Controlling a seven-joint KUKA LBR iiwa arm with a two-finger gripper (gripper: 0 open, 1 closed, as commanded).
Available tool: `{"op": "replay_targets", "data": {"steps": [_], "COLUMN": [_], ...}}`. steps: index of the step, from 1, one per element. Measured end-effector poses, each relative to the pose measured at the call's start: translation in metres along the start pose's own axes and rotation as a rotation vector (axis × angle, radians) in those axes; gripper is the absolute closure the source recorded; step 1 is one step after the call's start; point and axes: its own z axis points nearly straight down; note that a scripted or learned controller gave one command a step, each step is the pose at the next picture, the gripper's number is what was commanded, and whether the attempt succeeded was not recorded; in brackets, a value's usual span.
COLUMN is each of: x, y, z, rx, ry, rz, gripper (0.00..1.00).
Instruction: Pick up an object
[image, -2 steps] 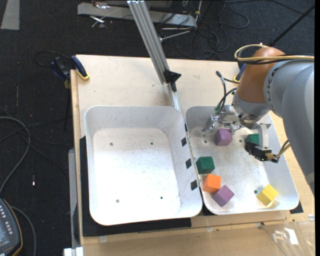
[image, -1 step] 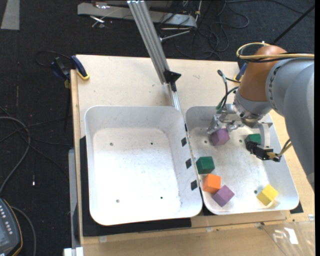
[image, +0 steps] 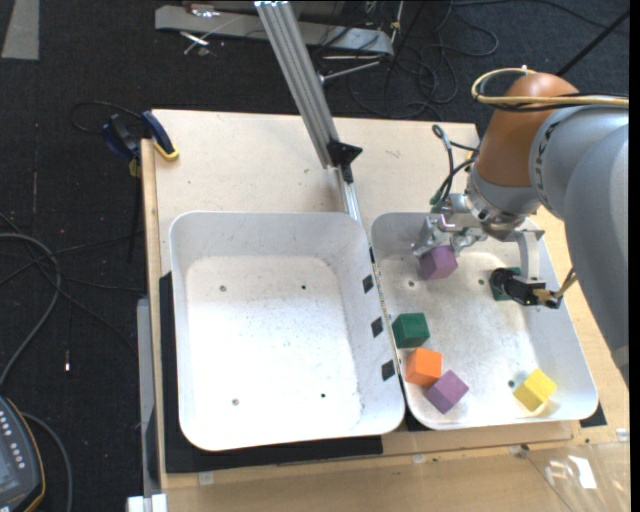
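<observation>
Small purple foam-like cube (image: 437, 262) seemingly clamped in metal two-finger claw (image: 440, 243), above right white plastic bin (image: 575, 345) on wooden counter (image: 250, 160); likely light, stiff, best gripped across opposite flat faces.

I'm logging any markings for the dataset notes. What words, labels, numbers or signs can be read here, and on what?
None can be read.
The blocks, purple, green, orange and yellow, look plain-faced.
The small black tabs on the bins' shared rim are too small to tell.
The device at the lower left edge has tiny, blurred markings.
</observation>
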Motion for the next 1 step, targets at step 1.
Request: {"op": "replay_targets", "data": {"steps": [1], "x": [0.0841], "y": [-0.0084], "z": [-0.0783], "rx": [-0.005], "ry": [0.003], "rz": [-0.008], "gripper": [1.00]}}
